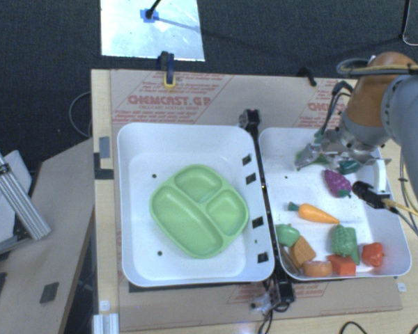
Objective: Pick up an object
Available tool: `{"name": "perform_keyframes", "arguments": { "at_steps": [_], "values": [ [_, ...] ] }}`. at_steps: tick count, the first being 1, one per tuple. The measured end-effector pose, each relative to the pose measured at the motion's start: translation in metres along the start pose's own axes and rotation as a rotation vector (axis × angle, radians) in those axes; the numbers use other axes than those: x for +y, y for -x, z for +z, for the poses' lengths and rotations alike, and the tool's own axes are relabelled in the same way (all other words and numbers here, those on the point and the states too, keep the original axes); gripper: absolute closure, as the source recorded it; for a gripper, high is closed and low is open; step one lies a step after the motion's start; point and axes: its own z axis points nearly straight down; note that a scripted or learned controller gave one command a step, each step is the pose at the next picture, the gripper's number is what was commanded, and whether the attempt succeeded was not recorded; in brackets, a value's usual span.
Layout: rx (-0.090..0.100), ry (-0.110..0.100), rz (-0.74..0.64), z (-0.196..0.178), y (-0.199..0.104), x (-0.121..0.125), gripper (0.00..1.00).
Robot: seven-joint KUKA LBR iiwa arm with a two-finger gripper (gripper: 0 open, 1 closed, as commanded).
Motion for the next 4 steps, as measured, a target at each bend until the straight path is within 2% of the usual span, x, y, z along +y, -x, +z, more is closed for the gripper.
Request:
{"name": "perform_keyframes", "arguments": {
  "at_steps": [1, 2, 3, 4],
  "values": [
    [0.0, 0.004, -0.001, -0.012, 0.0, 0.001, 1.0],
    [-0.001, 0.005, 0.0, -0.058, 0.005, 0.006, 1.0],
    [-0.001, 0.005, 0.003, -0.107, 0.009, 0.001, 1.0],
    [0.0, 0.005, -0.001, -0.142, 0.01, 0.002, 1.0]
  ]
}}
